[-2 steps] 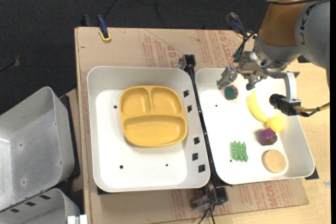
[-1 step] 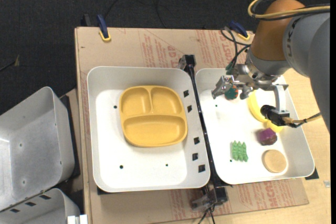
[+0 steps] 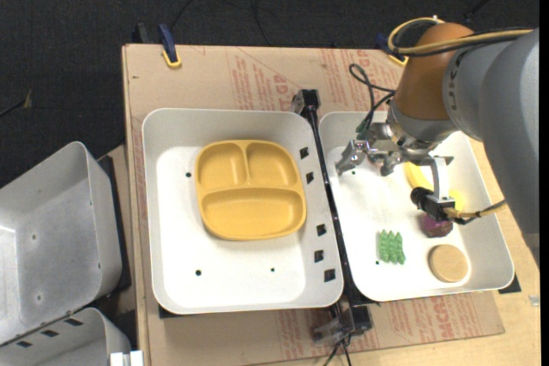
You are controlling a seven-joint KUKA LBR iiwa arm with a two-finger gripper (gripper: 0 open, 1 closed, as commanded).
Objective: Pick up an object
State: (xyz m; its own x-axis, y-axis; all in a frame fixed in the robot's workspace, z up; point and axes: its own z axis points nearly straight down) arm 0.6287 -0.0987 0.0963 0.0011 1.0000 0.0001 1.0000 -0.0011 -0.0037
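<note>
My gripper (image 3: pixel 366 162) hangs over the upper left part of the right bin (image 3: pixel 360 270), its silver fingers (image 3: pixel 347 161) spread open with nothing between them. A yellow banana-like piece (image 3: pixel 418 177) lies just right of the gripper, partly hidden under the wrist. Below that sits a small purple object (image 3: pixel 436 226). A green ridged object (image 3: pixel 391 247) lies on the bin floor below the gripper. A round tan disc (image 3: pixel 448 263) rests in the bin's lower right corner.
The left bin (image 3: pixel 171 270) holds a yellow divided plate (image 3: pixel 250 189). A black divider (image 3: pixel 324 210) separates the two bins. The grey arm with its orange band (image 3: pixel 429 73) reaches in from the right over the right bin's top edge.
</note>
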